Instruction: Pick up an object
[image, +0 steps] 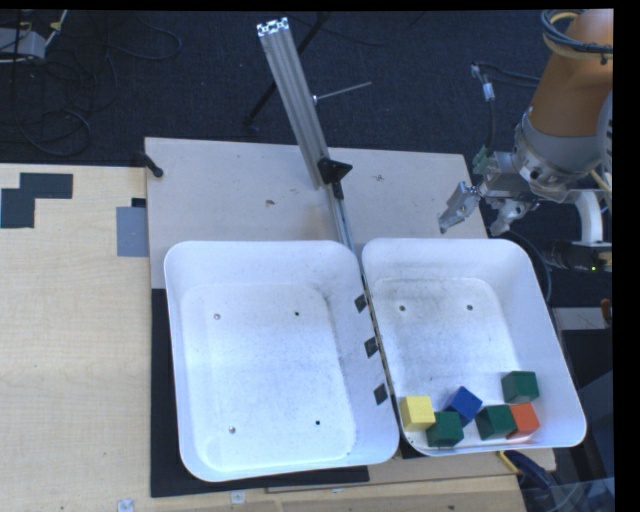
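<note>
Several small blocks lie in the near corner of the right bin (520, 280): a yellow block (418, 411), a blue block (464, 402), a dark green block (445, 429), a green block (495, 421), an orange block (524, 418) and another green block (520, 385). My gripper (480, 212) hangs above the bench just beyond the right bin's far edge, well away from the blocks. Its fingers stand open with nothing between them.
The left bin (200, 270) sits beside the right one, with black clips (370, 346) along the shared wall. A slanted aluminium bar (300, 110) rises from behind the bins. Cables lie on the dark floor at the back.
</note>
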